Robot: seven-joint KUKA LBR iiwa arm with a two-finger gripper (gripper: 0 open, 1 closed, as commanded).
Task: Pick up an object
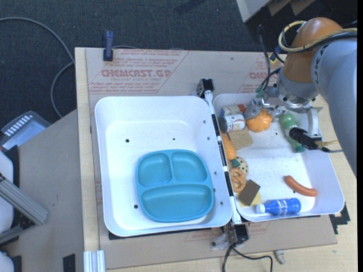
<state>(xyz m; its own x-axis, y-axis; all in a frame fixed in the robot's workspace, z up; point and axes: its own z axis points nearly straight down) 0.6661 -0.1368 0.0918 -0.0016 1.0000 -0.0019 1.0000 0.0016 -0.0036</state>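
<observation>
The gripper (264,107) hangs low at the back of the right bin (326,180), just above an orange (259,122); its grip state cannot be told. A small can (233,119) lies just left of the orange.

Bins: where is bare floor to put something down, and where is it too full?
Left bin: bare strip behind and left of the blue tray. Right bin: bare middle, between the gripper, sausage and bottle. Crowded along its left wall and far end.
</observation>
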